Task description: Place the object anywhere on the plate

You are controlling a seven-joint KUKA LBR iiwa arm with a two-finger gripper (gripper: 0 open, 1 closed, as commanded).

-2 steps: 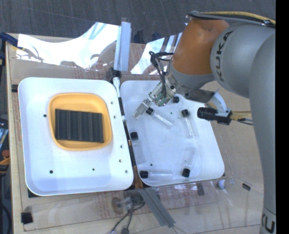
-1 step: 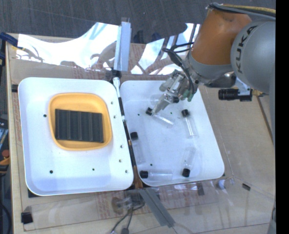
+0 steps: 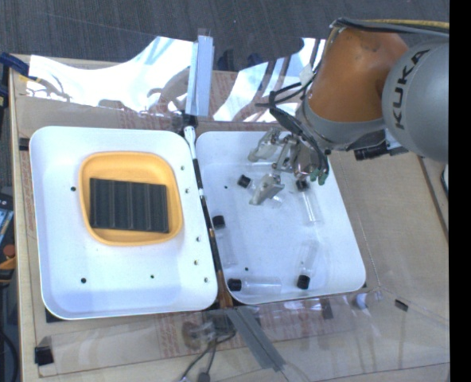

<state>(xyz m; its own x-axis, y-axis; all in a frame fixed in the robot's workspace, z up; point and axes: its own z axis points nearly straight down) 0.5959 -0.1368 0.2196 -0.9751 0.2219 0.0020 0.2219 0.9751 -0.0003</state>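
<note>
A yellow plate [image 3: 130, 171] with a dark ribbed middle lies in the left white bin [image 3: 52, 269]. My gripper [image 3: 265, 169] hangs over the upper middle of the right white bin [image 3: 343, 265], well to the right of the plate. Its two silvery fingers [image 3: 267, 191] stand apart, open, with nothing visible between them. A small black piece [image 3: 243, 181] lies on the bin floor just left of the fingertips. Two faint clear tube-like pieces [image 3: 309, 209] lie below and right of the gripper.
Small black bits sit near the right bin's lower edge [image 3: 303, 281] and along its left wall [image 3: 218, 222]. The ridge where the two bins meet [image 3: 204, 213] runs between the gripper and the plate. Crumpled foil [image 3: 140, 70] lines the back of the bench.
</note>
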